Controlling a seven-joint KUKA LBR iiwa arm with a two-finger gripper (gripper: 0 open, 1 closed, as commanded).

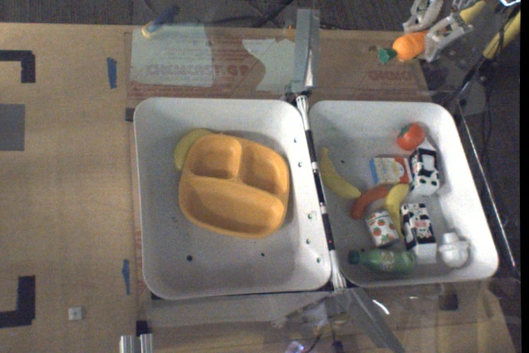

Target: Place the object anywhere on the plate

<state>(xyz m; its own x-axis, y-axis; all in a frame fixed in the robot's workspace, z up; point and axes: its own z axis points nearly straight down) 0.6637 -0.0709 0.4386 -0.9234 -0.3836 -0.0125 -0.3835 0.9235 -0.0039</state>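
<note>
An orange-yellow divided plate (235, 186) lies in the left bin (157, 260). My gripper (426, 34) hangs high at the upper right, beyond the far edge of the right bin (475, 202) and well away from the plate. A small orange toy carrot (407, 45) with a green tip sits between its fingertips, so the gripper is shut on it. A yellow piece (473, 11) shows beside the gripper body; I cannot tell what it is.
A yellow item (187, 146) pokes out from under the plate's far left corner. The right bin holds a banana (337, 175), an orange fruit (411, 135), milk cartons (425, 169), a red sausage (368, 201), a green bottle (382, 261) and other small items.
</note>
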